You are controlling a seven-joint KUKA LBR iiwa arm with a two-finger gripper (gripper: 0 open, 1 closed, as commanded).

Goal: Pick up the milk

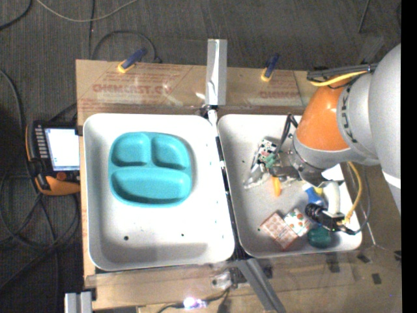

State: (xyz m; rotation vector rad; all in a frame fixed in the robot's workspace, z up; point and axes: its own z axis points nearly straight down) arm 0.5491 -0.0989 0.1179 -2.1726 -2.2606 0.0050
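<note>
Camera view: milk lies just below the gripper, whose grip is unreadable.

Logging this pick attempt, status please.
Gripper low over right bin, nothing seen held. Milk not identifiable among clutter near arm. Teal tray in left bin.

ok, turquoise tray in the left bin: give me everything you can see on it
The turquoise tray is a rounded-corner sectioned plate, plastic-looking with a slight sheen. It has three compartments: two smaller ones along the far side and one long one along the near side, split by raised ridges. It lies flat, right side up, on the floor of the left bin, toward its far half. Nothing is in the compartments. Only the bin floor touches it.
</note>
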